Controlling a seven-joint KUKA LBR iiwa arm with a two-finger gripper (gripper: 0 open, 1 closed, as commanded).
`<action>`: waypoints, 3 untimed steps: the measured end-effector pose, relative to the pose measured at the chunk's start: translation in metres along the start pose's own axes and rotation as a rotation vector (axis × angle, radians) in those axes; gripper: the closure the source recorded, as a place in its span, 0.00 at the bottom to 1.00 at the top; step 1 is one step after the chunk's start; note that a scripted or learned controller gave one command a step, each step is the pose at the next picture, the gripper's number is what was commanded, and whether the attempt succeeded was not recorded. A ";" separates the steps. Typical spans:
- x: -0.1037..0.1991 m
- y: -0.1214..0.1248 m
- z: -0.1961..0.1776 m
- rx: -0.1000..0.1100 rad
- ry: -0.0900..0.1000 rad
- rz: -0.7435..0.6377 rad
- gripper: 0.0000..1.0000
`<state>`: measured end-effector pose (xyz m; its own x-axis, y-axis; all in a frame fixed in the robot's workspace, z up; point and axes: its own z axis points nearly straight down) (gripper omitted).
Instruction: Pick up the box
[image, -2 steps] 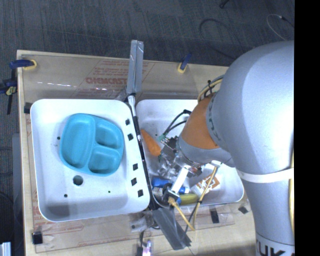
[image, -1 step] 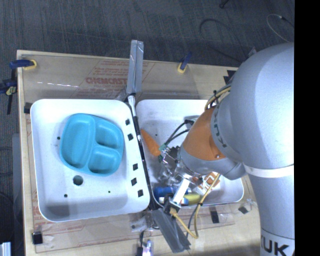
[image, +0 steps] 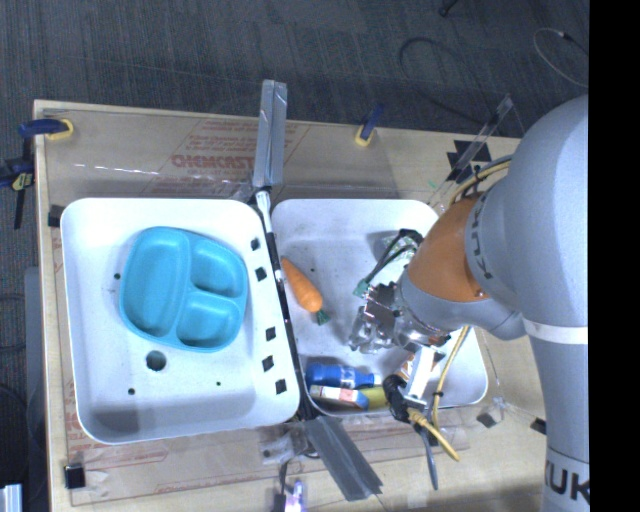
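Carrot (image: 302, 286) and arm (image: 470, 270) crowd the right bin (image: 330, 215).

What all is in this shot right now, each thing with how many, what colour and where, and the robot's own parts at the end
bins: two, white, side by side on the bench
divided plate: one, light blue, in the left bin
carrot: one, orange with a green end, right bin near the divider
box: one, blue and white, right bin's near edge
yellow item: one, yellow with red, just below the box; what it is I cannot tell
clamps: a few, blue and yellow, along the bench edges
arm: one, grey with an orange band, reaching in from the right
gripper: one, metallic, over the right bin, above the box
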<state>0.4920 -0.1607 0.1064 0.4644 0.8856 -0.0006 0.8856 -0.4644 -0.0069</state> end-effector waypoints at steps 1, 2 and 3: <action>0.000 0.000 0.000 0.000 0.000 0.000 0.00; -0.037 0.002 -0.113 -0.001 -0.001 -0.069 0.00; 0.010 -0.023 0.005 0.002 0.000 -0.180 0.00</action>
<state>0.4760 -0.1407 0.1011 0.2981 0.9545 0.0009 0.9545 -0.2981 -0.0087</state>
